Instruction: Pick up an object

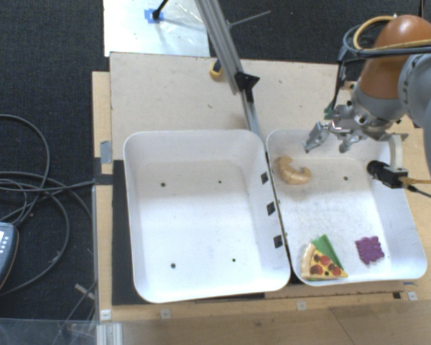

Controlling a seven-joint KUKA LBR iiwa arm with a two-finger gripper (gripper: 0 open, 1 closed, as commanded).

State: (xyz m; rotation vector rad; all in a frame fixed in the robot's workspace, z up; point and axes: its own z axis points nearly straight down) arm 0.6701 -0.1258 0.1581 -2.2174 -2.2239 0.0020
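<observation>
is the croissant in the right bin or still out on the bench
In the right bin. The croissant lies on its white floor near the far left corner, apart from the hand.

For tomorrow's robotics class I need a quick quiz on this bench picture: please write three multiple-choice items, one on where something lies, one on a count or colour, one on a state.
1. Where does the croissant lie?
A. In the left bin
B. In the right bin, near its far left corner
C. On the bench outside both bins

2. How many objects lie in the right bin?
A. One
B. Three
C. Five

3. What is the state of the gripper?
A. Open, holding nothing, above the right bin's far edge
B. Shut on the pizza slice
C. Resting in the left bin

Answers:
1 B: the croissant sits just right of the wall that the bins share.
2 B: the croissant, the pizza slice and the purple grapes.
3 A: its fingers are spread, with nothing between them.
</observation>
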